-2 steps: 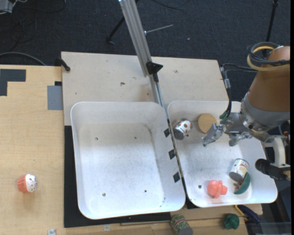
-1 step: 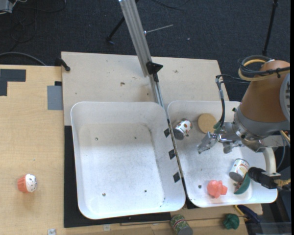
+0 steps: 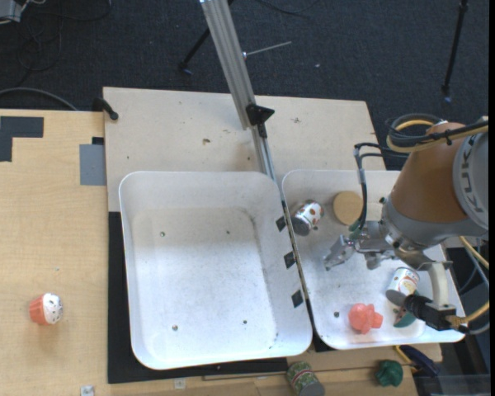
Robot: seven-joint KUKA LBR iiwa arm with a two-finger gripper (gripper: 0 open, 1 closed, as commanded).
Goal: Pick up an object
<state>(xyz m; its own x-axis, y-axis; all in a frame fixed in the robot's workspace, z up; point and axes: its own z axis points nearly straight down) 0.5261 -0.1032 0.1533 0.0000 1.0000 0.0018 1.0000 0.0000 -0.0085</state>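
The pick looks not yet done — the gripper (image 3: 340,252) hangs over the middle of the right bin (image 3: 330,337), whether clenched or released I cannot tell, and 3 candidates lie apart from it — red lump (image 3: 364,318) near the front edge, tan disc (image 3: 346,207) and small cup (image 3: 308,215) toward the back.

Two shallow white plastic bins (image 3: 148,221) look smooth and faintly speckled. The pale wood-grain tabletop (image 3: 33,213) is matt beside a plain beige board (image 3: 190,126). A ribbed silver metal rail (image 3: 231,48) shines dully. The arm's orange band (image 3: 425,180) looks glossy; the round tan disc (image 3: 346,207) resembles cork or wood.
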